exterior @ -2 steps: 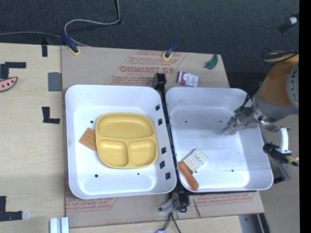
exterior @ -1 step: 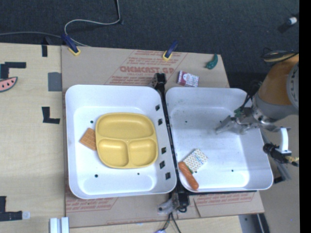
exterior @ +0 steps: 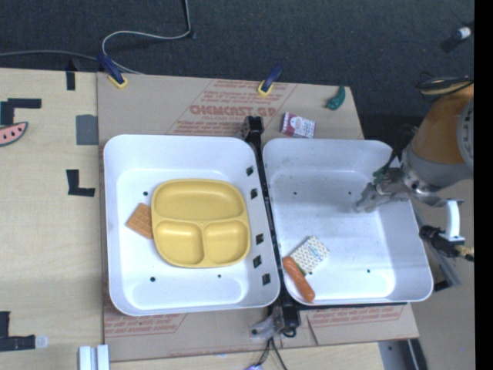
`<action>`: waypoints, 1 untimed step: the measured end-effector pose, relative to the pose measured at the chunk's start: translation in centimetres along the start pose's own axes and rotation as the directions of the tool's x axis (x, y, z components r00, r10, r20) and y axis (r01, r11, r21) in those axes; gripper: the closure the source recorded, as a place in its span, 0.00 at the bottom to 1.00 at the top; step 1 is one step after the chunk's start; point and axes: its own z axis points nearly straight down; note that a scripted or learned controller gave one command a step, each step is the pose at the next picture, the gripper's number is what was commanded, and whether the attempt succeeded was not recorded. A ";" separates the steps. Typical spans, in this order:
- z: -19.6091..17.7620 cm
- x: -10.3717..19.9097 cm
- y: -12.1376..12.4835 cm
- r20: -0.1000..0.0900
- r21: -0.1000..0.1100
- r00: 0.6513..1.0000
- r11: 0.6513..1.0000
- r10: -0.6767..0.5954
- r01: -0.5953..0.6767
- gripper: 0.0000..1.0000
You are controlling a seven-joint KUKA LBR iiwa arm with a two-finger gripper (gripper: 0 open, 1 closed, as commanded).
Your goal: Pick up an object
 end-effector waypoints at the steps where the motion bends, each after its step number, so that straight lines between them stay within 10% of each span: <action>1: 0.0 0.0 0.0 0.000 0.000 1.000 1.000 0.000 0.000 0.00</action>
